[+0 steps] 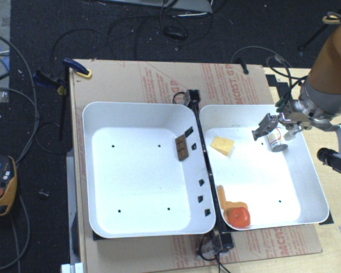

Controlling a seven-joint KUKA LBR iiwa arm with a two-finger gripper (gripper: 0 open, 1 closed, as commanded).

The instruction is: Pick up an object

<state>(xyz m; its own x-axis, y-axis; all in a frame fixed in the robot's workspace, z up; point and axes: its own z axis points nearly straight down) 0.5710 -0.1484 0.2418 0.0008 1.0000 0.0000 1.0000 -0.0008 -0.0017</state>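
Low in the frame, a red ball (238,216) sits in the right bin (307,169). Higher up lies a yellow block (222,146). At upper right, the gripper (274,131) clamps a small white can (277,141).

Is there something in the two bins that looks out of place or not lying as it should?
Little stands out. A small brown block rests tilted against the right wall of the left bin, not flat on its floor. In the right bin, a red and orange object is pushed into the near left corner.
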